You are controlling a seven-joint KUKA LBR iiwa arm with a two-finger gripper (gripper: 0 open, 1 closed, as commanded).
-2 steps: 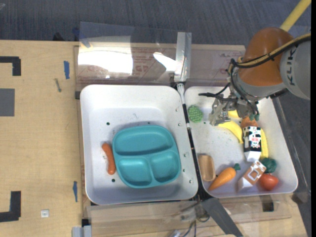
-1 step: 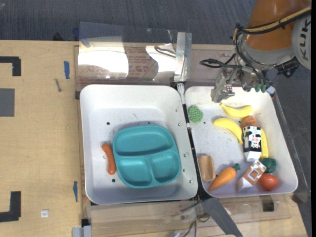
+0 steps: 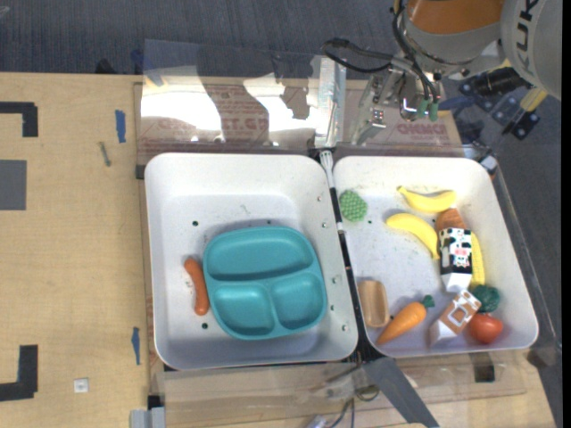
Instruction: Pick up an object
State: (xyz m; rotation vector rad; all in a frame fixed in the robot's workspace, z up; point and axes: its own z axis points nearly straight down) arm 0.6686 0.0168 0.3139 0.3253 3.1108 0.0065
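Teal moulded tray [image 3: 264, 282], bumpy green ball [image 3: 353, 206], curved bananas [image 3: 416, 227], tapered carrot [image 3: 401, 320]

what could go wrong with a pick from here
1. The right bin is crowded: the milk carton, corn and bananas touch, so a grasp there might catch two things or slip.
2. The gripper hangs above the back wall, so a straight descent may hit the rim.
3. The sausage lies against the teal tray, leaving little finger room.
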